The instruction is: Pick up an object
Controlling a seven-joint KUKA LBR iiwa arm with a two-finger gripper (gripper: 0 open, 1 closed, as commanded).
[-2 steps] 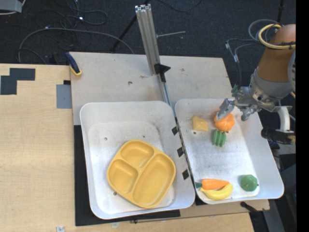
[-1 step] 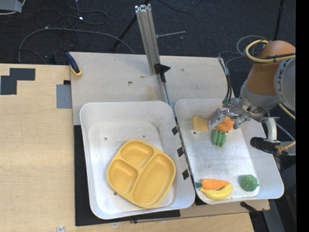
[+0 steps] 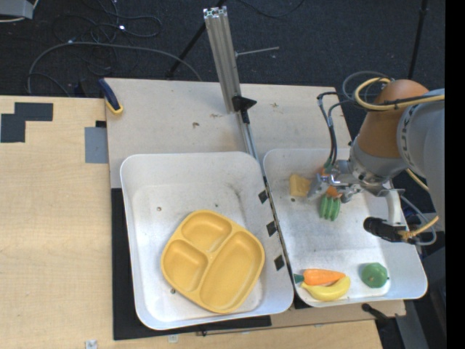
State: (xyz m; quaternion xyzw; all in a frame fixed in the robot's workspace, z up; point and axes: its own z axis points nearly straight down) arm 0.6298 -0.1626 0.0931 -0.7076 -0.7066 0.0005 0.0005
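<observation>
Banana (image 3: 328, 290): yellow, at the near edge of the right bin (image 3: 407, 286), well apart from the gripper.
Carrot (image 3: 322, 275): orange, lying just behind the banana and touching it.
Green round thing (image 3: 374, 274): near the right bin's near right corner, beside the carrot and banana, apart from both.
Yellow tray (image 3: 212, 259): three compartments, lying tilted in the near half of the left bin (image 3: 138, 195).
Green ridged thing (image 3: 329, 207): in the middle of the right bin, directly below the gripper and touching or nearly touching it.
Gripper (image 3: 336, 185): low over the right bin's far half; whether its fingers are apart or together cannot be told, as the wrist and cables crowd that spot.
Small orange bit (image 3: 333, 191): seen at the gripper's tip; too small to identify.
Tan block (image 3: 299, 185): just left of the gripper, near the bin's left wall.
Arm (image 3: 385, 133): reaches in from the right, its orange band covering the bin's far right corner.
Metal post (image 3: 224, 57): stands beyond the bins.
</observation>
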